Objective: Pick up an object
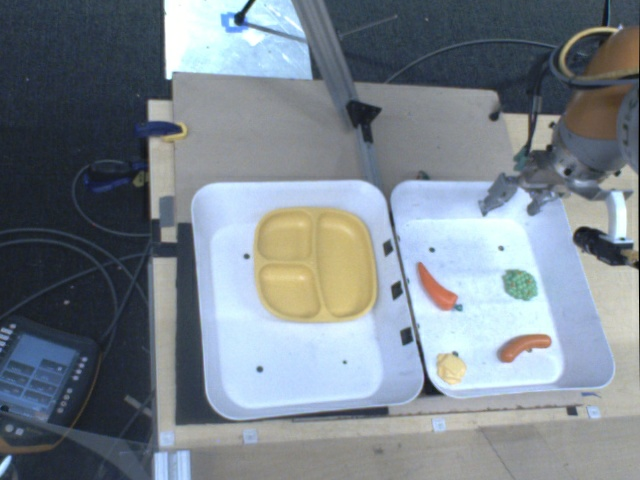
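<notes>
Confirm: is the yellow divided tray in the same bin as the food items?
No. The yellow divided tray sits in the left bin, while the carrot, sausage and other items lie in the right bin.

I note two white bins. The plate is plain yellow. The pepper is red-orange, the sausage orange-brown, the broccoli speckled green, the lump pale yellow.

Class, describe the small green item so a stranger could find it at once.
Start at the right-hand shallow white bin, the one without the yellow divided plate. Near its right wall lies a bumpy round green toy vegetable. It is the sole green piece; its neighbours are a red-orange pepper, an orange sausage and a pale yellow lump.
</notes>
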